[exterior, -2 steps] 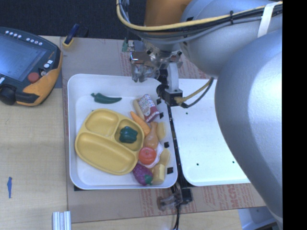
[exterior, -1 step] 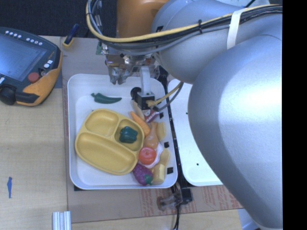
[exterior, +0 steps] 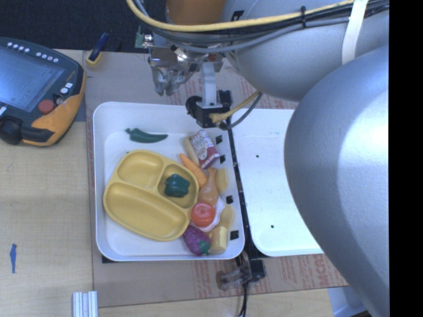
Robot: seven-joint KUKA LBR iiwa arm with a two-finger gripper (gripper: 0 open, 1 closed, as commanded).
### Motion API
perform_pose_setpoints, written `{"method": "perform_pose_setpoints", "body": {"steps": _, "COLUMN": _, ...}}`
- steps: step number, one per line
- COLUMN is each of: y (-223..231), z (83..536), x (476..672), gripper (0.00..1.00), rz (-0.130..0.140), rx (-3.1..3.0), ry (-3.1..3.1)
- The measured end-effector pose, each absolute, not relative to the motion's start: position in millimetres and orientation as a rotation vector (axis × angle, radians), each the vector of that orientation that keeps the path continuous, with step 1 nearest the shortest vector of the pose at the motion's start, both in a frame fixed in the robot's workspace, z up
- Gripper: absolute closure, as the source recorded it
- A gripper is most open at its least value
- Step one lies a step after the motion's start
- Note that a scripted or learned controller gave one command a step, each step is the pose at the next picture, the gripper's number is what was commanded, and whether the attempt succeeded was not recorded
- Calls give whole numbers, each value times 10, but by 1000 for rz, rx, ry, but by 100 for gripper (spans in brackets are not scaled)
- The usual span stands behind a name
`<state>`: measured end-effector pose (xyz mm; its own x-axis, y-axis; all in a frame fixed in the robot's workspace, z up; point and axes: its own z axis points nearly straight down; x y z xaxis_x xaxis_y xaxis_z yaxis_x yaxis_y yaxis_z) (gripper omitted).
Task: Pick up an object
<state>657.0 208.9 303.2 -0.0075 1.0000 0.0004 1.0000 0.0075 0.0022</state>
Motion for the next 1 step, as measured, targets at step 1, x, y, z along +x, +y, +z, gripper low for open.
{"method": "perform_pose_setpoints", "body": {"steps": 1, "y": 2091, "z": 2640, "x": 6557, "gripper": 100, "rz": -13, "rx": 2214, "ry": 2231}}
